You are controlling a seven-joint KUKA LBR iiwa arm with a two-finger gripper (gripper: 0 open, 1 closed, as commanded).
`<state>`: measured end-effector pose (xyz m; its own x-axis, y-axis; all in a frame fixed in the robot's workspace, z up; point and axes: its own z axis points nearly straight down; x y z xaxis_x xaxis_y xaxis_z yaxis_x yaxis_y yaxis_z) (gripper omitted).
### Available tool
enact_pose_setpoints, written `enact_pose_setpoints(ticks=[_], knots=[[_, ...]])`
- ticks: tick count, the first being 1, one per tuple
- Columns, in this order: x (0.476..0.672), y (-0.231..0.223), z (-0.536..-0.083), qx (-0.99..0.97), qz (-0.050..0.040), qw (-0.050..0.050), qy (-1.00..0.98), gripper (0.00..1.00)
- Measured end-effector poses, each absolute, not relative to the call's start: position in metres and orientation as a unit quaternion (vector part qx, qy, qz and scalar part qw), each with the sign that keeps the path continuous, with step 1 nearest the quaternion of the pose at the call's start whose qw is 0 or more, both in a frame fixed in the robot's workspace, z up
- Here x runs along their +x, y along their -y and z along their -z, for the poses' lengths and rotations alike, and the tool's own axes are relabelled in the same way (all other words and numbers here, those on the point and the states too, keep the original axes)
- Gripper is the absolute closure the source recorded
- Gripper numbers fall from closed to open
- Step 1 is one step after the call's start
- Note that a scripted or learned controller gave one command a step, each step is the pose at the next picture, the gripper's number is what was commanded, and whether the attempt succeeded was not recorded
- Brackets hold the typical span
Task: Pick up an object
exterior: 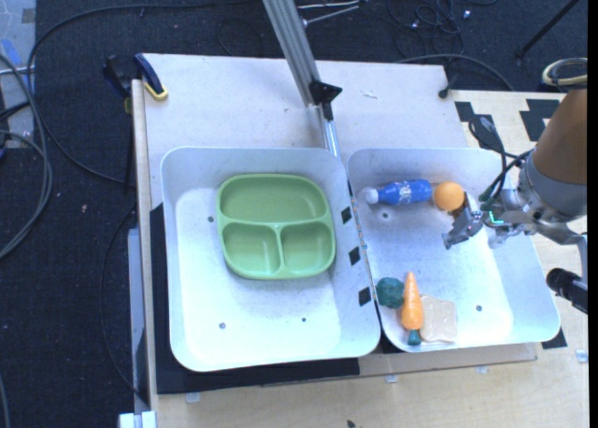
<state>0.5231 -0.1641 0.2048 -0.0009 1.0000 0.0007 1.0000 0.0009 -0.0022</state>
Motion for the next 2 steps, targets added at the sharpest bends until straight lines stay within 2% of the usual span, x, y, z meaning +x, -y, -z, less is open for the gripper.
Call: enact_pose_setpoints(ticks=[1,2], knots=[[0.524,0.164,-0.205,-0.707,-0.0001,0.0,0.708,0.0],[0.526,0.167,-0.161,-0.707,-0.0012,0.002,0.707,0.0]])
